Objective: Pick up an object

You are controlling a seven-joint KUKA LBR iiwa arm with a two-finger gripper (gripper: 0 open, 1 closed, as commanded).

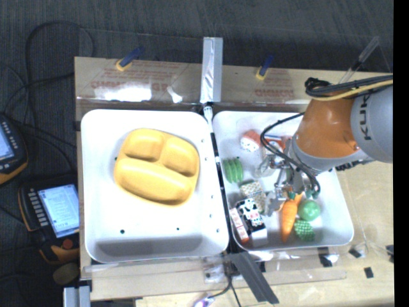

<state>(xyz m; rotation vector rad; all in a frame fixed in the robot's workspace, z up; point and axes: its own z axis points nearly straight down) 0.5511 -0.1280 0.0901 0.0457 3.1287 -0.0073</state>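
In the camera view, the gripper (285, 183) hangs low over the right bin (339, 200), just beside the top of the toy carrot (289, 217). To pick well, it should centre on one item, drop straight down and close across the carrot's narrow width, keeping clear of the green ball (310, 210) touching it and the cow-print block (250, 213) nearby. A green ribbed toy (233, 169) and a red-and-white piece (250, 141) lie farther up the bin; the yellow tray (156, 165) sits in the left bin (102, 229). Cables and the wrist clutter the fingers, so I cannot tell how wide they stand, nor whether anything sits between them.
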